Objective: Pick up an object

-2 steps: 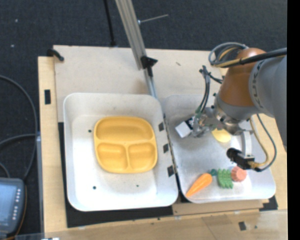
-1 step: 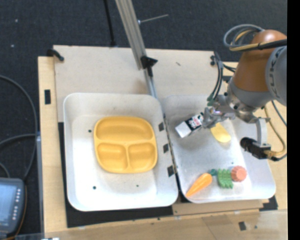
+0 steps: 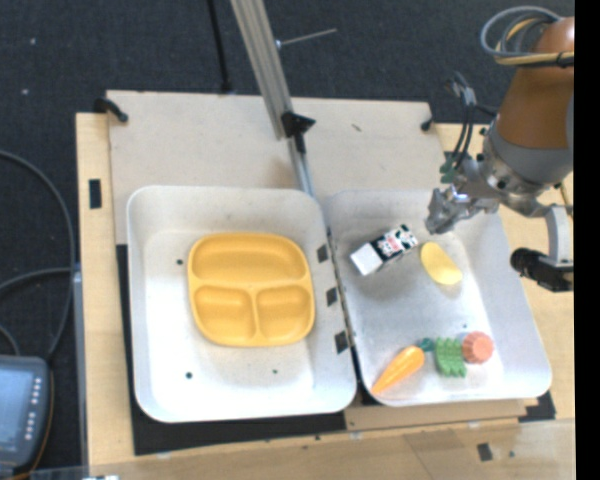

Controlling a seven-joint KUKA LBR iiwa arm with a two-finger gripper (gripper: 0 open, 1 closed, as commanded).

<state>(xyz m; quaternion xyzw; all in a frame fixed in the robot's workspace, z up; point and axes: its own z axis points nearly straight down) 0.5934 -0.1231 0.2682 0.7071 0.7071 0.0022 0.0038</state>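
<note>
Gripper (image 3: 442, 211) sits over the right bin (image 3: 510, 298), at its 1 o'clock corner; can't tell its state from this angle. Nothing visibly held. Closest items: black-and-white milk carton (image 3: 384, 248) at the gripper's 8 o'clock, lying on its side, and yellow lemon-like piece (image 3: 441, 264) at its 6 o'clock. Orange carrot (image 3: 399, 367), green piece (image 3: 449, 356) and pinkish piece (image 3: 477, 347) line the bin's 6 o'clock edge. Left bin (image 3: 160, 368) holds a yellow 3-compartment plate (image 3: 250, 288).

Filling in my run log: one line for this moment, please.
gripper: above right bin's far edge, holding nothing | nearest: milk carton, yellow piece | left bin: yellow tray
</note>
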